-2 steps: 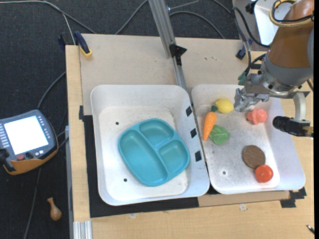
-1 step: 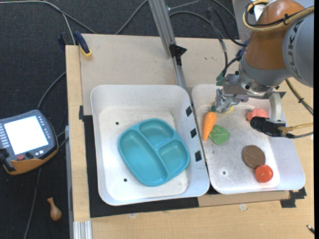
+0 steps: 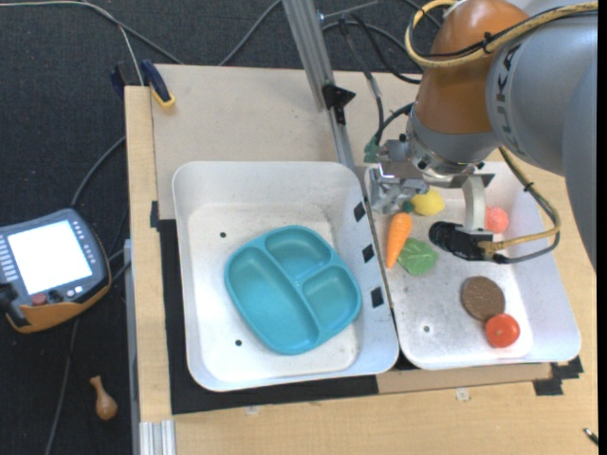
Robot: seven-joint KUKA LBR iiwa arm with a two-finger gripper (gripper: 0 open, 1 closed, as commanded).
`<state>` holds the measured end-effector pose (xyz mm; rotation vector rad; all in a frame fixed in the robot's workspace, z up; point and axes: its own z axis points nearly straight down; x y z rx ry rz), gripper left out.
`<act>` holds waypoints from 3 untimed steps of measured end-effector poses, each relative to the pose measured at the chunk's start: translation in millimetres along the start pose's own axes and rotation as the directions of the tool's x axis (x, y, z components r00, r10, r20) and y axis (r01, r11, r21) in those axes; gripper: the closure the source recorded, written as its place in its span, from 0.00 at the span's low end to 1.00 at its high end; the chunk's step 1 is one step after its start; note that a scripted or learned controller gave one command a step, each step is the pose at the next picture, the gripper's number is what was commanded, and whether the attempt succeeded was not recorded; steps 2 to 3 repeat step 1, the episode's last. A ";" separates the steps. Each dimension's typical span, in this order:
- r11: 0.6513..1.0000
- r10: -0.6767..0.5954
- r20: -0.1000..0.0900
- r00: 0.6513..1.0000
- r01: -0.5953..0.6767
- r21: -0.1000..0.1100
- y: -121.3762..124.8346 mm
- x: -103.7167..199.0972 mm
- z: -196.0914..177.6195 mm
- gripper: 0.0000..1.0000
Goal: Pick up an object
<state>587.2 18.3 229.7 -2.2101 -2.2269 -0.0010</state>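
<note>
Carrot [image 3: 398, 239] near-vertical, tip down; claw [image 3: 429, 190] above, grip state unclear.

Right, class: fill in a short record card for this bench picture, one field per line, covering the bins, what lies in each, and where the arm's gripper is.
left bin: shallow white bin holding a turquoise plastic divided plate
right bin: shallow white bin holding toy foods
foods: orange toy carrot, green leafy piece, yellow rounded piece, pink piece, brown round disc, red toy tomato
gripper: two-finger gripper at the right bin's upper left, just above the carrot
fingers: hard to make out
</note>
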 end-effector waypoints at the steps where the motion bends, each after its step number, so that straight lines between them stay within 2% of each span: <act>1: 1.000 -0.001 0.000 1.000 0.001 -0.005 21.0 61.7 -1.2 1.00; 3: 1.000 -0.001 0.000 1.000 0.001 -0.005 21.0 61.7 -1.2 1.00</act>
